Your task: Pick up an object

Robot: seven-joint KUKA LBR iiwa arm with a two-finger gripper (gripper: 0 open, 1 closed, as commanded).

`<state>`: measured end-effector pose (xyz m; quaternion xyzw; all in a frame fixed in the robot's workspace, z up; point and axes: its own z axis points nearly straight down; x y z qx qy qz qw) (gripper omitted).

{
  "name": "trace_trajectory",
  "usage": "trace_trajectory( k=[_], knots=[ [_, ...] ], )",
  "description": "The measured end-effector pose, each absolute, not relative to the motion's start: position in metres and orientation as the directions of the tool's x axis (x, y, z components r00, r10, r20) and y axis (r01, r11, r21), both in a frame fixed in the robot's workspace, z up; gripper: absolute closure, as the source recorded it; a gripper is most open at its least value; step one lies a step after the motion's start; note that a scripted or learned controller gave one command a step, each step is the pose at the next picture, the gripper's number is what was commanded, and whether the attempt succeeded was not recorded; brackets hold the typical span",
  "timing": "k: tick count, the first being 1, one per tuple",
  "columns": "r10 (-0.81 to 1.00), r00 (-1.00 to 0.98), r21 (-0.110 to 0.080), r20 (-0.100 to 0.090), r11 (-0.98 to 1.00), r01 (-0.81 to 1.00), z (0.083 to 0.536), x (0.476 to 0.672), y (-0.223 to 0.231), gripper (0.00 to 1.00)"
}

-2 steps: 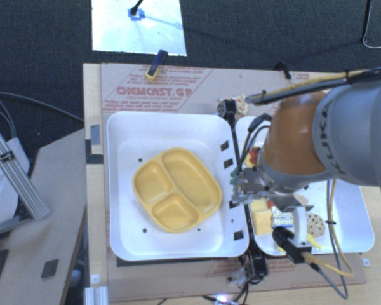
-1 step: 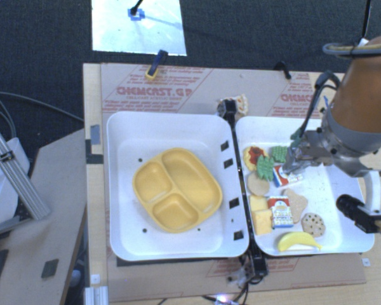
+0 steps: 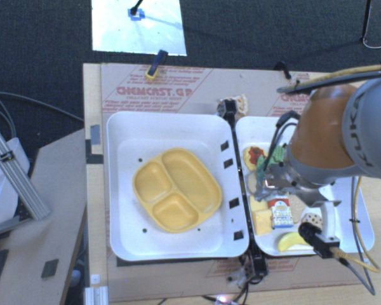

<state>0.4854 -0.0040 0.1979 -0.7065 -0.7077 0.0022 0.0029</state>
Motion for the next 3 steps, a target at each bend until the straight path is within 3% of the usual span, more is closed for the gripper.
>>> trace_trajectory(
  k=[1,2,3],
  knots=[
    [1.0,0.006,-0.002,-0.001,-0.006,1.0,0.129,0.486,-0.092,0.0],
    [1.0,-0.005,0.018,0.003,0.005,1.0,0.101,0.507,-0.082,0.0],
    [1.0,-0.007,0.012,0.001,0.007,1.0,0.094,0.554,-0.084,0.0]
  ],
)
